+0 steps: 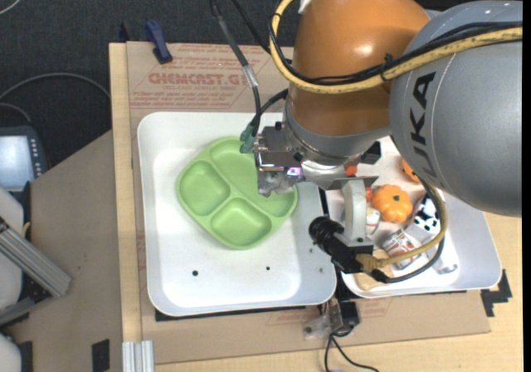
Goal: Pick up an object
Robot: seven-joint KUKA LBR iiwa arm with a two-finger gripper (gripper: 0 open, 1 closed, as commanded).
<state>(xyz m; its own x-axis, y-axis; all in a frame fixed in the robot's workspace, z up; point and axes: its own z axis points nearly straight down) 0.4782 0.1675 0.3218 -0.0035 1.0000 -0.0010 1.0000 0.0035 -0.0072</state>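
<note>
Plate [228,200], pale green and split into compartments, lies flat in the left bin [166,221], toward its right side and well clear of the near rim. It looks like moulded plastic: light, stiff, smooth and probably slippery, with little risk of breaking. Lying flat, it offers no body to pinch, so the raised outer rim or a divider ridge seems the only hold; a grip there may tilt it or let it slide.

The gripper [274,173] hangs over the plate's far right edge, close under the wrist; the arm [348,63] hides so much that I cannot tell how its fingers stand, nor whether it touches the plate.

The right bin [473,266] holds an orange pumpkin [390,203] among several small items, partly covered by the arm and cables.

The bin floor is smooth white plastic with low walls, set on a brown board [191,71]. Left and near of the plate the floor gives free room.
</note>
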